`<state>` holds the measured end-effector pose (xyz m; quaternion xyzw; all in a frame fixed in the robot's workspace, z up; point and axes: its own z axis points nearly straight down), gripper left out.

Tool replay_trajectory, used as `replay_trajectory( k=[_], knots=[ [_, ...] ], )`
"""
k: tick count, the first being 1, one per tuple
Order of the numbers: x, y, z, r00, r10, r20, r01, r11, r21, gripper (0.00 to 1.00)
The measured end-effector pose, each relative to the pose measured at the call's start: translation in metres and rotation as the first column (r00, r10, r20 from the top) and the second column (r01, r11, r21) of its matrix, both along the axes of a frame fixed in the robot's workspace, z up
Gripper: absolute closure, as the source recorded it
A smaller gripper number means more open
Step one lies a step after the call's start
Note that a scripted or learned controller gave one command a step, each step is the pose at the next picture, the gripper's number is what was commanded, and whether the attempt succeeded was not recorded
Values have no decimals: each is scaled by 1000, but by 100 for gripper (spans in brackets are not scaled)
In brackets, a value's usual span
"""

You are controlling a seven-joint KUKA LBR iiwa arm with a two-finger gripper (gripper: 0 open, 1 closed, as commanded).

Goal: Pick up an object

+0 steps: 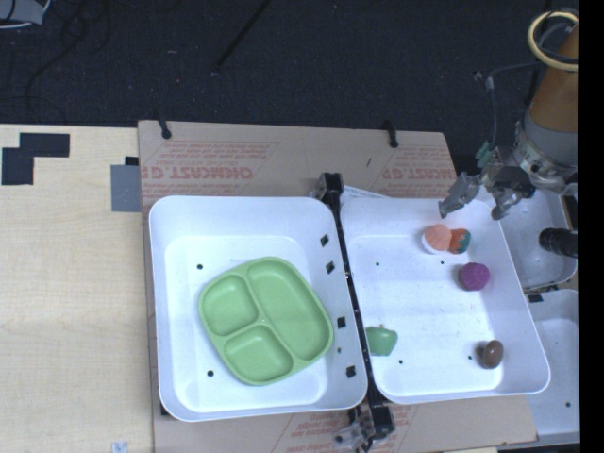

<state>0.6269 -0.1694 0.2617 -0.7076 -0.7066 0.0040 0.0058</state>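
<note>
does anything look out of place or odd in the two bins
Nothing is spilled or broken. The green divided plate lies skewed in the left bin. In the right bin, a small green piece sits against the divider, apart from the other three small objects.

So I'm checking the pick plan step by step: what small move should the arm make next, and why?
Probably lower the gripper a little toward the near edge of the bench, onto the orange-pink object. The gripper hangs open over the far right corner of the right bin with nothing between its fingers, and that object lies closest, just below it, apart from the purple ball.
</note>
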Motion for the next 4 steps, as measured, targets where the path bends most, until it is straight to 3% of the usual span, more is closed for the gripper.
replay_trajectory(
  k=[1, 4],
  knots=[
    [2, 0, 8, 1000, 2, 12, -2, 1000, -2, 0],
    [-5, 3, -147, 1000, 1, 9, -1, 1000, -1, 0]
  ],
)
